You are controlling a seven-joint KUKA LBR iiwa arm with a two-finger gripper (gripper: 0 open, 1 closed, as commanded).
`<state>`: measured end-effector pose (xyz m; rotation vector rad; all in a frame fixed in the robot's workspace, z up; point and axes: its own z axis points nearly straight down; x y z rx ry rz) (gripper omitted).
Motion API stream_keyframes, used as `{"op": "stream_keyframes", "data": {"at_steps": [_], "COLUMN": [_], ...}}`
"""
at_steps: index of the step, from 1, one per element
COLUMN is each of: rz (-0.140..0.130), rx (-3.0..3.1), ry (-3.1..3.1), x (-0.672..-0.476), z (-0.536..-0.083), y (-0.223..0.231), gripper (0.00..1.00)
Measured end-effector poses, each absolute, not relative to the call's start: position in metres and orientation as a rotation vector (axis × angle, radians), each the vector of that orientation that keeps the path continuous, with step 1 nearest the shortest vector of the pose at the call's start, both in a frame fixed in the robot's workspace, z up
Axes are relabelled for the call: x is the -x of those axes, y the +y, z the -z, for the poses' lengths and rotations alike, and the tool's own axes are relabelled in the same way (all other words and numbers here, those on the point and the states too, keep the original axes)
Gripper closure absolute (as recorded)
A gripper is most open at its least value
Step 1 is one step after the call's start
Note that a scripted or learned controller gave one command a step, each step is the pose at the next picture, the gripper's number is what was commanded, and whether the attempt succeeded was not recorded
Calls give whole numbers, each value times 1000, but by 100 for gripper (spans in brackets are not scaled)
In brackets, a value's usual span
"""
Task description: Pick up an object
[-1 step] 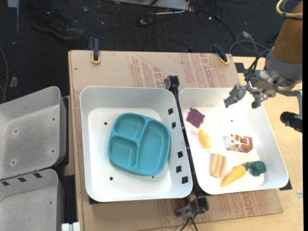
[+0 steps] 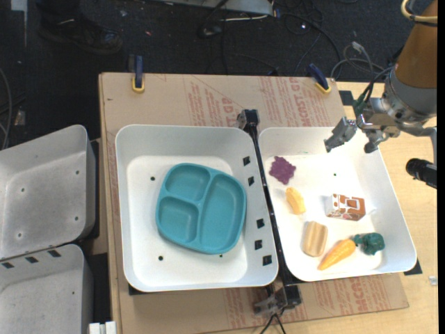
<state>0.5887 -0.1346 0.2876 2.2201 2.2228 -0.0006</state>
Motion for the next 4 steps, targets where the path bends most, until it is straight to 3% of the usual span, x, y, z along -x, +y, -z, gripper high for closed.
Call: {"op": "stream_keyframes", "data": {"at_steps": [2,3,4], "rz": [5,5,-1], "rx": [-2223,-2226,-2222], "ry": [2226,2224,2219], "x": [-595,-586,-588], "z": [-179,-121,-135], "y": [-132,-126,-127], "gripper": [0,0,100]}}
